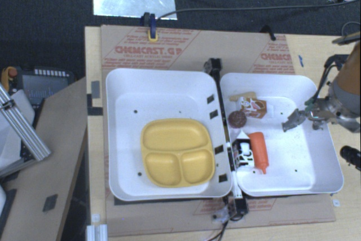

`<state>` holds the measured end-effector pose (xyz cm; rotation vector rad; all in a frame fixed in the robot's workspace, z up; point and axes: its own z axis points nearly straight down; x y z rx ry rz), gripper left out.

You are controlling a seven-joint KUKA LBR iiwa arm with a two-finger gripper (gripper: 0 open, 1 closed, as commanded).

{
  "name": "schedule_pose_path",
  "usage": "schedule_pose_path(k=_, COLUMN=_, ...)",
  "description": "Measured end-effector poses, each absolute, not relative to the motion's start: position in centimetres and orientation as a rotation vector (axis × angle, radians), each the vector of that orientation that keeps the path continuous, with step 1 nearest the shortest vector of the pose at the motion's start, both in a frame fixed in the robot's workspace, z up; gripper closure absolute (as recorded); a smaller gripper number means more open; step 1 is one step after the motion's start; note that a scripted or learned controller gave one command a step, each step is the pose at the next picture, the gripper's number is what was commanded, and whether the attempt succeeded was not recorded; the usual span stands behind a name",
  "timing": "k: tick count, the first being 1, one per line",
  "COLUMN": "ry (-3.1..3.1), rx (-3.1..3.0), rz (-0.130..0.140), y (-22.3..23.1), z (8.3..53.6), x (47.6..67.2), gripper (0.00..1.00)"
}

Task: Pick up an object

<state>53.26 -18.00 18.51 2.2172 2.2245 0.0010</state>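
Above the right bin's [324, 178] right edge, the gripper [302, 119] hangs spread and empty, well apart from the orange bottle [259, 150], probably light, stiff and slick, best pinched across its body.

Left bin [121, 121]: I see a divided tray [177, 151] in it.
Right bin [316, 166]: bottle [259, 151] near its left wall, packet [252, 106] behind it.
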Motion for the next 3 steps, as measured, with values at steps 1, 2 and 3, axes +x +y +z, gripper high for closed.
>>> schedule_pose_path(k=1, ry=2.224, rx=2.221, rz=-0.001, y=-17.8, z=14.3, x=53.0, gripper=0.0)
schedule_pose_path(k=2, ry=2.224, rx=2.222, rz=-0.002, y=-17.8, z=9.1, x=53.0, gripper=0.0)
schedule_pose_path(k=3, ry=2.22, rx=2.219, rz=0.002, y=-17.9, z=10.4, x=53.1, gripper=1.0)
